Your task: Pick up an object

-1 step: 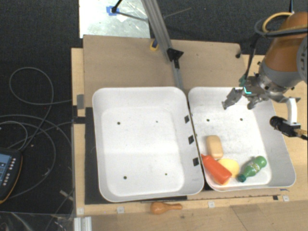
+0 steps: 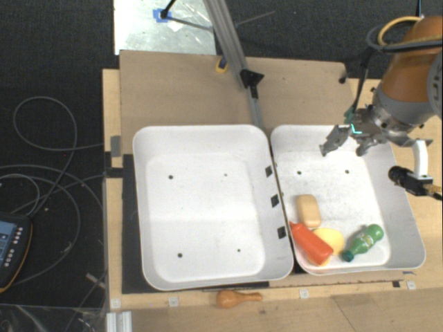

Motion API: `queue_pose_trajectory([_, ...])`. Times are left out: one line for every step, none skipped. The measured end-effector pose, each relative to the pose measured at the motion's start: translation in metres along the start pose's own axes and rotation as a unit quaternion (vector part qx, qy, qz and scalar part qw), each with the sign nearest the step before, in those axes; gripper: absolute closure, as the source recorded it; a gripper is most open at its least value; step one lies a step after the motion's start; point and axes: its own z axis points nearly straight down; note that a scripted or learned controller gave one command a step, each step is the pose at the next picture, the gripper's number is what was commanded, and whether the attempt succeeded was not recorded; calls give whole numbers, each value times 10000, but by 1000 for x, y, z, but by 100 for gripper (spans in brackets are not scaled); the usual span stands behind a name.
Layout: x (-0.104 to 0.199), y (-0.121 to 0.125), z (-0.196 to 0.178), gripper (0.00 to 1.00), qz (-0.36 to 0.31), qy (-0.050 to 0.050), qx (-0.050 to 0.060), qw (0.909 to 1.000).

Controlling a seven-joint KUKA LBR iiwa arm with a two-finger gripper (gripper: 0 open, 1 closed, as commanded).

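I find no legible text, brand, number or sign anywhere in my camera view. The green bottle in my right bin carries a label too small to read. The handheld pendant at the left edge shows a lit screen, its contents unreadable.
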Motion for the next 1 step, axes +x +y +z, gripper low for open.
queue_pose_trajectory([-5,4,60,0,21,0,24,10000])
